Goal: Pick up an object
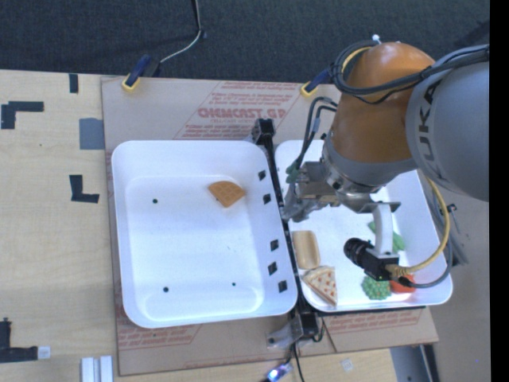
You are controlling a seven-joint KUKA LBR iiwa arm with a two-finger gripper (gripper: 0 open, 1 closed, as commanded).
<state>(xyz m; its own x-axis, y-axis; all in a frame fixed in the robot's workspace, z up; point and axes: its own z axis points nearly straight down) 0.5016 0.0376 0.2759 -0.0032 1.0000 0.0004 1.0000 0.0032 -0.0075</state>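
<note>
My gripper [297,206] hangs low over the left side of the right bin [425,213], close to the divider between the two bins. Just below it lies a tan bread-like piece [305,249], and nearer the front edge a triangular sandwich slice [322,285]. A green item [376,288] and a red item [402,286] sit at that bin's front right. A white and green object [387,231] lies partly under the arm. In the left bin [127,213] a small orange-brown toast piece [227,192] rests near the back right.
The arm's grey and orange body [382,110] covers the back half of the right bin. Black clips [274,245] line the rim between the bins. A cardboard sheet [231,110] lies under both bins.
</note>
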